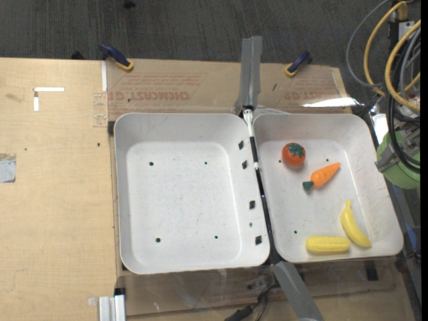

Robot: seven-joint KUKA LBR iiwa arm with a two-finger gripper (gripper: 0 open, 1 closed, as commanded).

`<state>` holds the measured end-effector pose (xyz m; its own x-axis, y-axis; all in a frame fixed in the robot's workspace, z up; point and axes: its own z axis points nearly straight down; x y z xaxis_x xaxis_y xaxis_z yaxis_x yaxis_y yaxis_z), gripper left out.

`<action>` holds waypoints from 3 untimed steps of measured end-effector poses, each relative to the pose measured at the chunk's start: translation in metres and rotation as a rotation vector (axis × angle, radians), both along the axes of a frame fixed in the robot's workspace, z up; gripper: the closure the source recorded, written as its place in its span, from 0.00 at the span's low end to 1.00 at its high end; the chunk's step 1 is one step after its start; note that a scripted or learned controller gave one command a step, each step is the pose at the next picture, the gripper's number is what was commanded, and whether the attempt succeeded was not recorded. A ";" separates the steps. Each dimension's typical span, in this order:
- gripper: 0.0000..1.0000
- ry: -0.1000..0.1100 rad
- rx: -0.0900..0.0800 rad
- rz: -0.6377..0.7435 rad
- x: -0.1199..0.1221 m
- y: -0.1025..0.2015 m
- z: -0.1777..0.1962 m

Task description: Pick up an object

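Note:
The right bin holds toy foods. A red tomato lies near its back left. Just to its right and nearer the front is an orange carrot with a green stem end. A yellow banana lies toward the front right, and a yellow corn cob rests along the front wall. All of them lie loose and apart from each other.
The left bin sits beside the right one, with a grey divider bar running between them at the back. Cables and a green fitting hang at the right edge. Two clamps hold cardboard behind the bins.

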<state>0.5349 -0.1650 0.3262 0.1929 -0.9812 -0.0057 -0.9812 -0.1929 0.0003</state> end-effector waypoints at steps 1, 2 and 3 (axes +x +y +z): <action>1.00 0.002 0.000 0.213 -0.021 0.092 -0.117; 0.00 -0.001 -0.001 0.212 -0.020 0.092 -0.116; 0.00 -0.003 -0.001 0.229 0.051 0.032 -0.157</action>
